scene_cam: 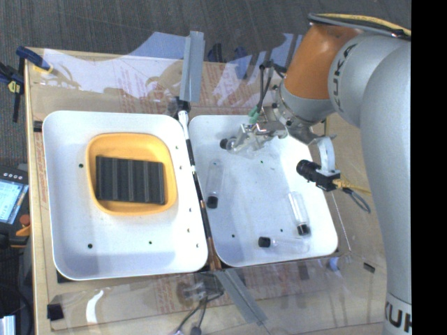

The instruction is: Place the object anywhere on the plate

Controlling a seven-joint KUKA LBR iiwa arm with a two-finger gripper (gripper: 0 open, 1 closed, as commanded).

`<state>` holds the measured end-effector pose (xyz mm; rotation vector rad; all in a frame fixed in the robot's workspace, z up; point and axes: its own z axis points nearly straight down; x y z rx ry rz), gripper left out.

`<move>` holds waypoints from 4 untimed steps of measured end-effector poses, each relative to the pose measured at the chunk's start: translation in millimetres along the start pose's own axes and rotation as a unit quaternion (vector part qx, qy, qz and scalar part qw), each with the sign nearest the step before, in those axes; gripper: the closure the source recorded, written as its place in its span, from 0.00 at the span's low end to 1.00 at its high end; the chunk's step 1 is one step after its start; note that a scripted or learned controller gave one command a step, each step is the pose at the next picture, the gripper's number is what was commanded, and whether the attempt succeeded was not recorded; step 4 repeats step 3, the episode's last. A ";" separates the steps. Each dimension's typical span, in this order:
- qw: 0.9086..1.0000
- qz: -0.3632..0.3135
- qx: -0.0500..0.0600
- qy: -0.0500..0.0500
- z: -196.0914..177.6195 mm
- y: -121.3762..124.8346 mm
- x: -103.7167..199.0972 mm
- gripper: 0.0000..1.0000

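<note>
Grey arm with orange band (pixel 318 54) reaching in from the right, gripper (pixel 237 142) low over the far part of the right white bin (pixel 318 246). Finger state impossible to tell. Three clear plastic tubes with black caps lying in that bin: left (pixel 213 183), right (pixel 299 213), near (pixel 279 243). In the left white bin (pixel 63 243), yellow rounded plate (pixel 133 145) bearing dark ribbed insert (pixel 131 180).

A wooden bench (pixel 42 187) topped with clear sheeting stands on dark grey carpet (pixel 105 12), with a small lit screen (pixel 10 199) at its left edge and blue-handled tools (pixel 31 58) at its far left corner.
</note>
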<state>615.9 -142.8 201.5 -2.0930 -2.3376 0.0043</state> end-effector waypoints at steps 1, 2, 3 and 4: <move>0.993 -0.118 -0.001 -0.001 -17.1 13.5 34.6 1.00; 0.993 -0.118 -0.002 -0.001 -17.2 13.4 34.2 0.00; 0.989 -0.145 0.000 0.000 9.9 36.7 80.4 0.00; 0.989 -0.145 0.000 0.000 9.9 36.7 80.4 0.00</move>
